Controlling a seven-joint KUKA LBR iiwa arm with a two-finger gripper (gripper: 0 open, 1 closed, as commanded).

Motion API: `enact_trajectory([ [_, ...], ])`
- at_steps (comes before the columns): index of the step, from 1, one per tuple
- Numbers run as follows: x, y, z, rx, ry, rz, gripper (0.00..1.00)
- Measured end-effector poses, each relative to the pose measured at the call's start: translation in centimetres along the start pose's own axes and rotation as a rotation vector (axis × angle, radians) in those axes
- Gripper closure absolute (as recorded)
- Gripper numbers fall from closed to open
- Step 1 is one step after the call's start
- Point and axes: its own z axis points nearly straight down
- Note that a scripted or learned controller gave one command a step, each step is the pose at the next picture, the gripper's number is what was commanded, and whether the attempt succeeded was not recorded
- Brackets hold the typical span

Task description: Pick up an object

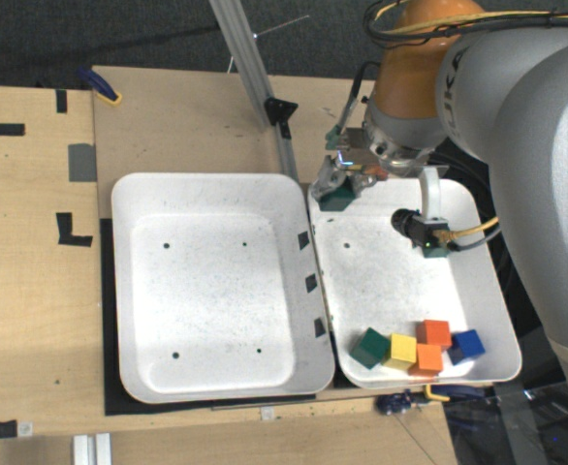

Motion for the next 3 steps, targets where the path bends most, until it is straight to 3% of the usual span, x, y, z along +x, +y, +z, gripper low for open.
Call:
enact_trajectory([
  [2,9.4,2.1,-0.2,0.001,0.000,0.001,1.00],
  [3,9.1,2.1,-0.2,0.002,-0.004,0.005,0.00],
])
